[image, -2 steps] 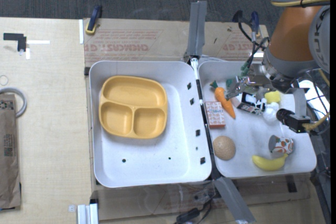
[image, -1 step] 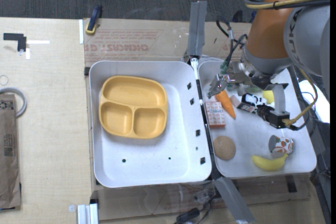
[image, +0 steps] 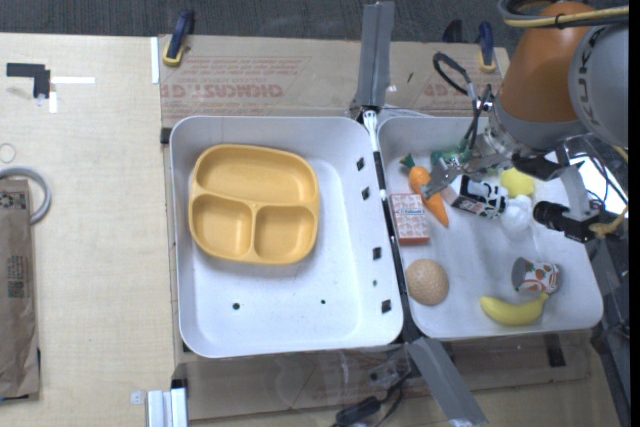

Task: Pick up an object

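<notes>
From my remote seat I see the arm (image: 560,55) reaching in from the right over the right bin (image: 575,320). The tool (image: 462,162) sits low near the back-left part of that bin, amid a tight cluster of small things. I cannot tell how far it is open or whether anything is caught in it; the metal parts and cables there blur together.

The likeliest target, in my judgement, is the carrot (image: 431,195). It lies just beside the tool, on its left and slightly toward the front edge, with its long axis slanting from the back-left to the front-right and its green top (image: 409,161) at the back end. A black-and-white item (image: 480,198) lies just on the front side of the tool, and a yellow piece (image: 517,182) is to the right of that, so the space around the tool is crowded.

Other candidates lie farther off in the same bin: a small pink box (image: 409,218) against the left wall, a tan egg-shaped object (image: 427,281) near the front-left, a banana (image: 513,309) along the front edge, and a tipped patterned cup (image: 535,276) just behind it.

The left bin (image: 290,315) holds a yellow divided tray (image: 255,203), well apart from the tool.

If the carrot is the pick, I judge the tool needs a short shift to the left and a closing direction set across that slanted axis.
</notes>
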Robot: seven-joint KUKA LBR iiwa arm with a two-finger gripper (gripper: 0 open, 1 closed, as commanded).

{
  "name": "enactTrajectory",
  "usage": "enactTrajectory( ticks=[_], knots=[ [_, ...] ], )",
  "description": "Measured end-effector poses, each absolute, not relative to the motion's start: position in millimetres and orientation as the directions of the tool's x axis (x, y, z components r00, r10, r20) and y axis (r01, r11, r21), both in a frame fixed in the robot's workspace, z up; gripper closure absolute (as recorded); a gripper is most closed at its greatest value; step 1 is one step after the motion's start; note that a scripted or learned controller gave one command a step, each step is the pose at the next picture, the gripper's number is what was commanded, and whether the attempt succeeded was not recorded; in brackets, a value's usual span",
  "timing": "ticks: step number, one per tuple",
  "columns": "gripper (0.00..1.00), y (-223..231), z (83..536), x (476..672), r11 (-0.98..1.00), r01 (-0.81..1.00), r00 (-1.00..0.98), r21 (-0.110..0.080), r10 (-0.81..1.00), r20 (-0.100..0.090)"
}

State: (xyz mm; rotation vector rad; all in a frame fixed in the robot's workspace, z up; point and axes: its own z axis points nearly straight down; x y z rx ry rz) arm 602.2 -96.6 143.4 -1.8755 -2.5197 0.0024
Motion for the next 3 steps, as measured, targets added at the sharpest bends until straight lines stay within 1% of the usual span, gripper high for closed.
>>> enactTrajectory(
  ticks=[1, 2, 3],
  knots=[
    [0.0, -107, 189, 574.1, 0.546, 0.838, -0.546, 0.0, 0.838, 0.0],
    [0.0, -101, 97, 619.1, 0.732, 0.681, -0.732, 0.006, 0.681, -0.009],
    [1.0, -102, 107, 619.9, 0.73, 0.684, -0.73, 0.009, 0.684, -0.01]
  ],
)
